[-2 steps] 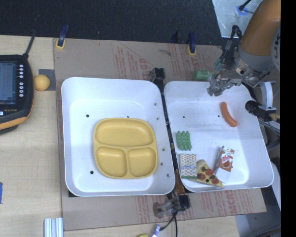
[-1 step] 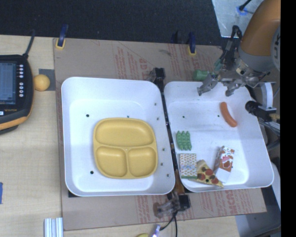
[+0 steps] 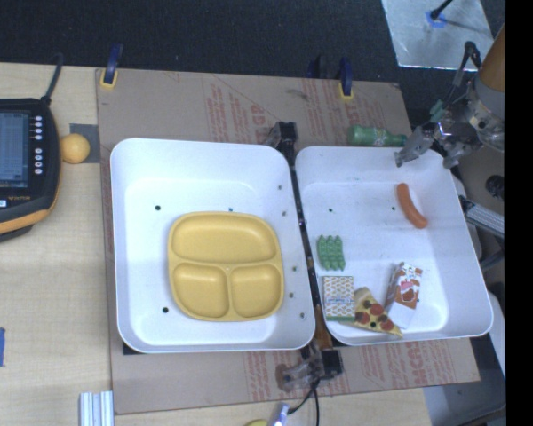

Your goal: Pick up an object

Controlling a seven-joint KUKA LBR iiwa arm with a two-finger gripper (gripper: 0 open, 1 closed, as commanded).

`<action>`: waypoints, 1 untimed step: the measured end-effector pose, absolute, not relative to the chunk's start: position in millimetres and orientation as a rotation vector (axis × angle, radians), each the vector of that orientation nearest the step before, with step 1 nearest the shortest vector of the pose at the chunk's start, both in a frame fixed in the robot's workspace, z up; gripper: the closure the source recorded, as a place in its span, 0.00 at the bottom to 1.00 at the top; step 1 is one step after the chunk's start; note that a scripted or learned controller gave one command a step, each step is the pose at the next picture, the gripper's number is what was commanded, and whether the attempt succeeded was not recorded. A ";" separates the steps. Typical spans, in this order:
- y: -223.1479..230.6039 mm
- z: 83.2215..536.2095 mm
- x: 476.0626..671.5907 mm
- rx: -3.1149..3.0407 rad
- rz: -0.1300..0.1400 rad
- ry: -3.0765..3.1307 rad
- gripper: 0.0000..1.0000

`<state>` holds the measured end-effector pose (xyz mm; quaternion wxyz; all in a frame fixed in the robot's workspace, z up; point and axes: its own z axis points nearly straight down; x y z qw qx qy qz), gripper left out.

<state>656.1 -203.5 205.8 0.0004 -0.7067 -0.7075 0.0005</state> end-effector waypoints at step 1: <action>-211.7 156.2 604.5 -2.214 0.006 -2.224 0.00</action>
